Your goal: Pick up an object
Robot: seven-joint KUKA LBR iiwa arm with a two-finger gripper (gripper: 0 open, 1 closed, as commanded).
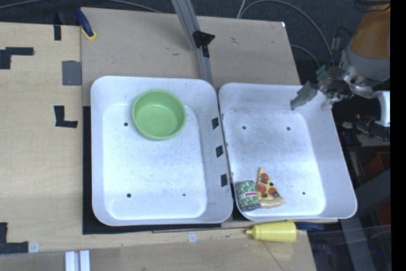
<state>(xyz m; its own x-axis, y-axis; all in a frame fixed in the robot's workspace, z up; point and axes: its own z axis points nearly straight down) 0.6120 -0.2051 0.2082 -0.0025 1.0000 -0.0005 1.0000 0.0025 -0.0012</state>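
A toy pizza slice lies in the lower part of the right bin, near the bin's lower left corner, its point toward the top of the frame. Touching its left side is a small green-and-white packet, pressed against the bin's inner wall. A green bowl sits upright in the upper part of the left bin, well apart from the other two pieces. Just outside the right bin's lower rim, a yellow bottle lies on its side on the bench. The gripper hangs over the right bin's upper right corner, far from the pizza slice, with nothing seen between its fingers; whether they are apart or closed cannot be told from this angle. The arm enters at the frame's right edge. A grey metal bar slants down from the top of the frame toward the gap between the bins, and thin cables loop across the board behind them.
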